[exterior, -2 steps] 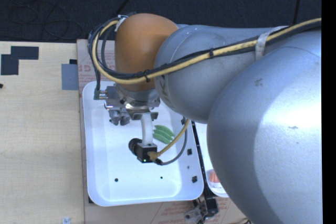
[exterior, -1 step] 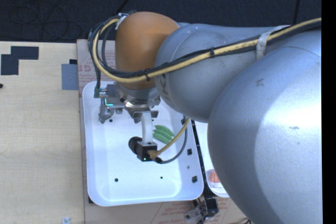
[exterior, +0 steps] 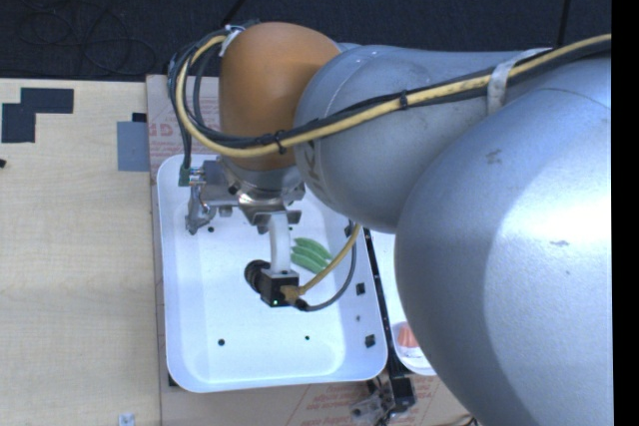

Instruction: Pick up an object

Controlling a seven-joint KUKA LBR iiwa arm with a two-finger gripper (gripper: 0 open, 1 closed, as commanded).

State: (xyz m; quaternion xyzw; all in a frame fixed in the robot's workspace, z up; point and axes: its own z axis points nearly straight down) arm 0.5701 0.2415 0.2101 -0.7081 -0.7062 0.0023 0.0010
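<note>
Far left: pale wood counter (exterior: 70, 264), with a black stepped patch (exterior: 35, 110) and a grey square patch (exterior: 130, 145) on its surface near the back edge.

Next: brown cardboard sheet (exterior: 165, 120) with red print, lying under the left bin and poking out at back and front.

On that: shallow white left bin (exterior: 200, 359), rounded corners, a few small dark dots (exterior: 221, 344) on its floor.

Inside it: green ribbed object (exterior: 312, 254), lying on the floor in the right half, close to the right wall, roughly midway front to back. Too small to name more exactly.

Tool (exterior: 245, 213) hanging over the back half of the same bin, under the orange band (exterior: 275, 80) of the grey arm (exterior: 479, 214). Green ribbed object sitting to the right of the tool and nearer the front, on the bin floor.

Tool opening: cannot tell, hidden beneath the wrist.

Further right: dark strip (exterior: 371, 274) running front to back along the left bin's right wall.

Beyond it: a sliver of the white right bin (exterior: 424, 366), mostly covered by the arm, with a small orange-pink thing (exterior: 407, 336) in it, shape unclear.
</note>
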